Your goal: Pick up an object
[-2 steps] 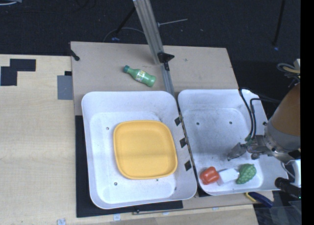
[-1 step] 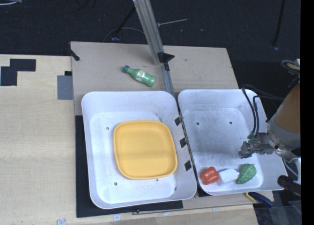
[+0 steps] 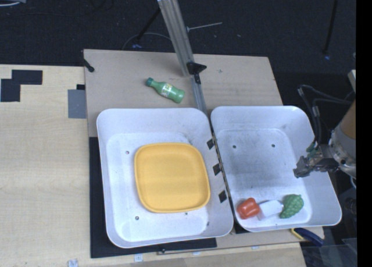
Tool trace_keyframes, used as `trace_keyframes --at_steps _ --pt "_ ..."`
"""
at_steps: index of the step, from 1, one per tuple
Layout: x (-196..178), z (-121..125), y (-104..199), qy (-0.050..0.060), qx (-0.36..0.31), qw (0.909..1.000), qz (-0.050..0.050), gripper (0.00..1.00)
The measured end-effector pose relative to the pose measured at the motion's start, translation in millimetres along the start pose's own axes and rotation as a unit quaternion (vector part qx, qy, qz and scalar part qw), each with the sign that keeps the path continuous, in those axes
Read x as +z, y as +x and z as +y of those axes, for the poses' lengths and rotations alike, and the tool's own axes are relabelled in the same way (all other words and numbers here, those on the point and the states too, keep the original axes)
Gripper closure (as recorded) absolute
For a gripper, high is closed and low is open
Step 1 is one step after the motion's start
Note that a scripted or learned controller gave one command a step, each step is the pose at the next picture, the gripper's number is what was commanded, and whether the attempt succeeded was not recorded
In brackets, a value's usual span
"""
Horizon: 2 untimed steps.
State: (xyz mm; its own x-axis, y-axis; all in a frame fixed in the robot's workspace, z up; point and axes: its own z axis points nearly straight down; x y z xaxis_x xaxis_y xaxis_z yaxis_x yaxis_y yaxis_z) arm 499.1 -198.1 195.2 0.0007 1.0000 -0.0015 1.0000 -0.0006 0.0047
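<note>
Gripper: you see the gripper (image 3: 303, 170) at the right wall of the right bin (image 3: 256, 121), dark and small against the white.
Fingers: you cannot tell whether they are open or closed; nothing shows between them.
Green toy: the bumpy green piece (image 3: 292, 205) lies on the bin floor below the fingers, near them but apart.
White block: the small white block (image 3: 270, 209) sits just left of the green toy, touching or nearly so.
Red pepper: the red toy pepper (image 3: 248, 208) lies further left, beside the white block.
Yellow plate: the yellow plate (image 3: 172, 177) rests flat in the left bin (image 3: 116, 126), well apart from the fingers.
Green bottle: the green bottle (image 3: 165, 90) lies on its side on the bench (image 3: 244, 79) beyond both bins, far up and left of the fingers.
</note>
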Motion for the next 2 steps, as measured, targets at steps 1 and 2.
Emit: trace_keyframes --at_steps 1,2 --pt "-50 9 -6 0.001 0.0 1.0 0.0 1.0" --pt "-75 10 -6 0.001 0.0 1.0 0.0 1.0"
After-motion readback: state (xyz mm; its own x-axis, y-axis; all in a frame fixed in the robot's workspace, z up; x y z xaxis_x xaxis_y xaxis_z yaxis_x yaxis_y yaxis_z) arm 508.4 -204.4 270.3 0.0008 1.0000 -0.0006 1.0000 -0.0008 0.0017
